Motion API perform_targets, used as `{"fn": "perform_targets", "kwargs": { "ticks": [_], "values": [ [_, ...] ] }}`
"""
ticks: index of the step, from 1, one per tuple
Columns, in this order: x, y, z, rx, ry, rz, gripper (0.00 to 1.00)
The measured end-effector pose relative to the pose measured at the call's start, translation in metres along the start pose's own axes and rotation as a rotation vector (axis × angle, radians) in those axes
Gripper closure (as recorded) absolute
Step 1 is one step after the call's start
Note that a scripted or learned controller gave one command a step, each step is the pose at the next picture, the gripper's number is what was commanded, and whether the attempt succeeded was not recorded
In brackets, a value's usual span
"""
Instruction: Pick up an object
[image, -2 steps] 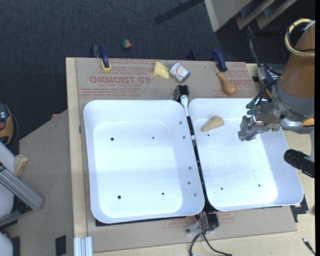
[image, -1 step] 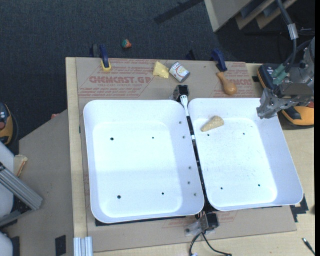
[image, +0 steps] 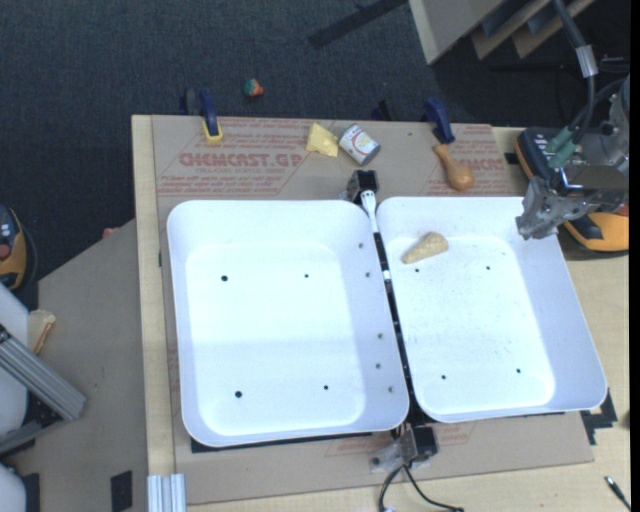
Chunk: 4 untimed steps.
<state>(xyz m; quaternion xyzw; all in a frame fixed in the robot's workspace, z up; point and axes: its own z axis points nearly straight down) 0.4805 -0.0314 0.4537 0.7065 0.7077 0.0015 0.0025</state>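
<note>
The arm (image: 600, 140) enters at the upper right, above the far right corner of the right bin (image: 560, 330). Its grey wrist body lies roughly level, with cables looping up from it toward the top edge. The tool (image: 533, 222) hangs down from the wrist, its dark tip over the bin's right rim near that far corner. Nothing shows between its tips.

Dark blue-grey carpet (image: 120, 60) covers the floor around the bench. A brown cardboard sheet (image: 250, 158) printed in red lies on the pale wooden bench top (image: 610, 300), held by blue clamps (image: 208, 108).
</note>
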Motion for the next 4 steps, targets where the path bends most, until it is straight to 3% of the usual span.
{"fn": "perform_targets", "kwargs": {
  "ticks": [2,3,4],
  "values": [
    [0.000,0.002,-0.021,-0.007,-0.002,-0.001,1.00],
    [0.067,0.022,0.083,0.017,0.002,-0.005,1.00],
    [0.092,-0.001,-0.051,-0.011,0.005,-0.003,1.00]
  ]
}}
